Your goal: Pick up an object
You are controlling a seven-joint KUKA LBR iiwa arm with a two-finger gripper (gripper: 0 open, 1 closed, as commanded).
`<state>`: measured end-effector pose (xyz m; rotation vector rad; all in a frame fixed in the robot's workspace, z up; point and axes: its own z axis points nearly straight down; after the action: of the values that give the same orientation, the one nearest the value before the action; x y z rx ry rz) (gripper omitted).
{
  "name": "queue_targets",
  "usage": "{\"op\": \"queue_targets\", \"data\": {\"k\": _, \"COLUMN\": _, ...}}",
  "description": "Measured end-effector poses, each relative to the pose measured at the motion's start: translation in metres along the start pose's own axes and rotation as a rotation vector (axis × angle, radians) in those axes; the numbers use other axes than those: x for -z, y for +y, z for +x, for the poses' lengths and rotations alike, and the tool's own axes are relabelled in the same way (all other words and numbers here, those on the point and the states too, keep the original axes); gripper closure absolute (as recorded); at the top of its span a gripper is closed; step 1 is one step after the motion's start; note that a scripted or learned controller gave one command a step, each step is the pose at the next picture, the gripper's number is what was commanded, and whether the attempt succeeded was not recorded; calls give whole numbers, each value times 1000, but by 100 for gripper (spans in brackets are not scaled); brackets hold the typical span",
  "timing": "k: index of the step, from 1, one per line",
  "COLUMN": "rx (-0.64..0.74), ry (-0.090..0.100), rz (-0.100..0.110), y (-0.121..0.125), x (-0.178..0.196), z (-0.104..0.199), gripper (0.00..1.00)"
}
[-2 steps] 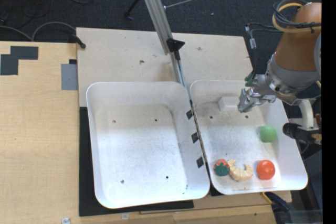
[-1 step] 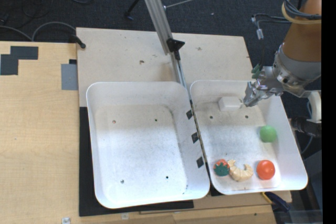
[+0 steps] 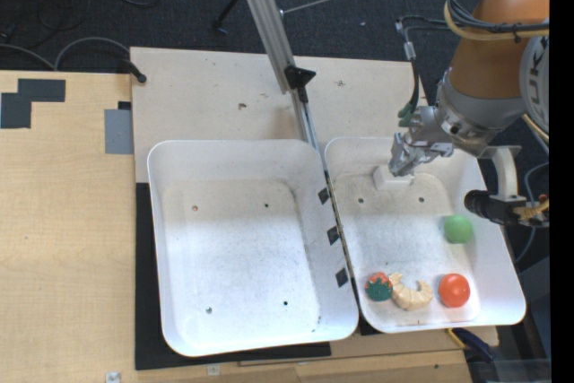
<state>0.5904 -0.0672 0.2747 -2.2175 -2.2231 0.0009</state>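
My gripper (image 3: 405,162) hangs over the far end of the right bin (image 3: 502,300), on the grey arm with the orange band. A small white block (image 3: 391,179) lies on the bin floor right under its tip, touching or nearly touching it. A green ball (image 3: 458,229) rests toward the bin's right side. Along the near end sit a red tomato-like ball (image 3: 454,290), a beige croissant-shaped piece (image 3: 412,294) and a small red and green piece (image 3: 378,287).
The left bin (image 3: 170,193) sits beside the right one, with black clips (image 3: 333,234) along their shared rim. A slanted aluminium bar (image 3: 269,22) rises behind the bins. A black cable fitting (image 3: 493,206) hangs off the arm at the right bin's edge.
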Motion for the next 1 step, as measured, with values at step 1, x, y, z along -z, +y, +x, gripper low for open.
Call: {"op": "queue_targets", "data": {"k": 1, "rx": 0, "ry": 0, "rz": 0, "y": 19, "x": -7, "z": 41, "gripper": 100}}
